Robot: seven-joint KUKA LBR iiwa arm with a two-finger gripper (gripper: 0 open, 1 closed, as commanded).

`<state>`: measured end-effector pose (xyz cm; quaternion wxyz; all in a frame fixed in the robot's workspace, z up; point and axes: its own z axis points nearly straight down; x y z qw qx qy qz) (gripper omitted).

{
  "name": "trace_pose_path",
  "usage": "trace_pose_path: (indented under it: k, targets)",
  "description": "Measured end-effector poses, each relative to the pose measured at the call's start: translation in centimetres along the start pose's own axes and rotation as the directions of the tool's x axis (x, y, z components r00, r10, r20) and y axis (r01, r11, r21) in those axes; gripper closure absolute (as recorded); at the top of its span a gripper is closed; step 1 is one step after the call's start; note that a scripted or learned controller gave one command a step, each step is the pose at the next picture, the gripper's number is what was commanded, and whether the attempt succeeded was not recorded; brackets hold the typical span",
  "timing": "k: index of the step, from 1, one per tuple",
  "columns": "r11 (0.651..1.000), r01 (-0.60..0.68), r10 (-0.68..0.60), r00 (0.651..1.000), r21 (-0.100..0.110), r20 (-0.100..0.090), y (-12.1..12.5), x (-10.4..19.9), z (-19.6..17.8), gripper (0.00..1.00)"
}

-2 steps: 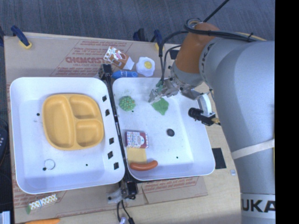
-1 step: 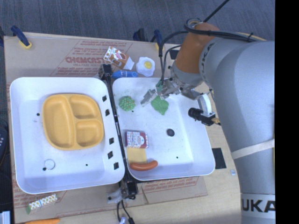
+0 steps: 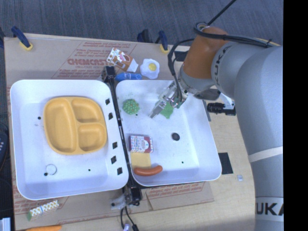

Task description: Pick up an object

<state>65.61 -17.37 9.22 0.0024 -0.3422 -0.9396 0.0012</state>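
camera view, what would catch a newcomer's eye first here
The big grey arm with its orange band reaches in from the right, its gripper low over the right bin beside a small green object. The yellow divided tray stands out in the left bin. Near the right bin's front edge lie a red sausage and a yellow slice.

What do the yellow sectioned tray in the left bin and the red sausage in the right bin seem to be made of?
Yellow sectioned tray: likely moulded plastic, matt to satin, judging by its even colour and soft rounded dividers. Red sausage: probably a plastic or rubber toy, slightly glossy, with a uniform orange-red surface; which of the two is unclear.
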Motion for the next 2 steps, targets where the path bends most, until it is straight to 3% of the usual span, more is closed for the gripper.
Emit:
trace_pose_path:
  k: [1, 2]
  targets:
    - [1.000, 0.005, -0.005, 1.000, 0.000, 0.002, 0.1, 0.0, -1.1, 1.00]
    - [0.979, -0.202, 0.202, 0.979, -0.004, 0.003, 1.1, 4.0, -8.0, 1.00]
